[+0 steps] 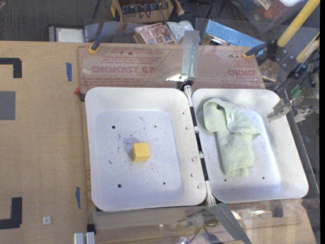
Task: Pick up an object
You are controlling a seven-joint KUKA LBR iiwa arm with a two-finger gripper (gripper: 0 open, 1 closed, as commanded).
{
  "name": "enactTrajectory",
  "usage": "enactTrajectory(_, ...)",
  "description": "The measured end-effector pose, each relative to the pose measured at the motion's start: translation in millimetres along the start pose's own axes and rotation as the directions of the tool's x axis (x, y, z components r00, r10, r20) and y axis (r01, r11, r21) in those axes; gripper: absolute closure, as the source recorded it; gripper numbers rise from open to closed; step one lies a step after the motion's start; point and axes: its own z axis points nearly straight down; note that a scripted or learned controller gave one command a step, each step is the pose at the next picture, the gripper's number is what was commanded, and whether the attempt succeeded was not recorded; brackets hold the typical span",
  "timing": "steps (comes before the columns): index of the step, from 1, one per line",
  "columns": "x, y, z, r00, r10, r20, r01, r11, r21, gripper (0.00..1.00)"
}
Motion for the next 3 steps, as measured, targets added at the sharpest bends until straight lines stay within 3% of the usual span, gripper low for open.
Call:
enactTrajectory(1, 39.9, 15.1, 106.9, 0.948, -0.319, 0.000, 0.319, 0.948, 0.000, 0.00)
enactTrajectory(2, 70.2, 22.3, 35.4, 0.750, -0.661, 0.005, 0.661, 0.750, -0.003, 0.00)
enactTrajectory(3, 64.4, 30.1, 90.1, 0.687, -0.727, 0.002, 0.727, 0.687, -0.002, 0.00)
